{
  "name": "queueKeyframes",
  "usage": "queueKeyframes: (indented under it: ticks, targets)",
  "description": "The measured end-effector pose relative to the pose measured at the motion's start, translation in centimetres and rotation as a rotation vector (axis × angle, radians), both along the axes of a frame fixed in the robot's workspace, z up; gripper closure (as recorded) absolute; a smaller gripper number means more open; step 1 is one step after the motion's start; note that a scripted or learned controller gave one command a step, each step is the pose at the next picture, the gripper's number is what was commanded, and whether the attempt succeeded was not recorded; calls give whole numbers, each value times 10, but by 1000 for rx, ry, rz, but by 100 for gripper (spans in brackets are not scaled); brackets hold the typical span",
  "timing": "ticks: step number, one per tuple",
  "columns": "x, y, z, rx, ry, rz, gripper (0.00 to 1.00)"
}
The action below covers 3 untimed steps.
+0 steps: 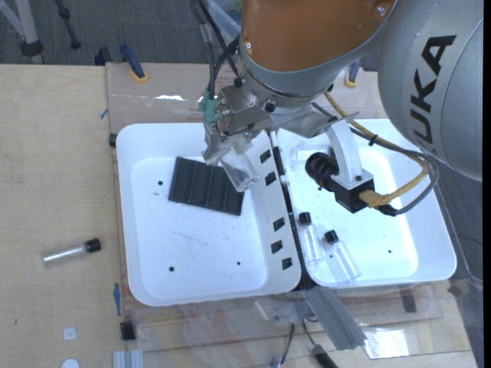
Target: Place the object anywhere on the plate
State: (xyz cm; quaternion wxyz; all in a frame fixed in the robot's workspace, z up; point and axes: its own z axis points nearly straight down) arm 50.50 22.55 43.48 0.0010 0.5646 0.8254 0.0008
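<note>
Camera view shows the tool (230, 156) low in the left bin (138, 205), over the right end of a dark ribbed plate (205, 185); whether it is clenched or released I cannot tell. Two clear vials with black caps (326, 248) lie in the right bin (430, 236), likely the object, not visibly held. A release here could deliver nothing, or the arm (322, 29) could nudge the plate. "UKA" reads on the arm.

A ribbed slab (205, 187) lies in the left bin (153, 278), toward its back. Two tubes (328, 250) lie in the right bin (430, 263). Another tube (70, 251) lies on the bench (46, 167), left of the bins.
</note>
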Motion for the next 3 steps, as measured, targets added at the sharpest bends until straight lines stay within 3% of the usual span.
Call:
queueKeyframes:
  ticks: [1,2,3]
  targets:
    - [-19,-15,-139,-1,4,-25,100]
    - [43,-18,-77,-1,3,-637,100]
    - [122,0,0,0,1,-281,100]
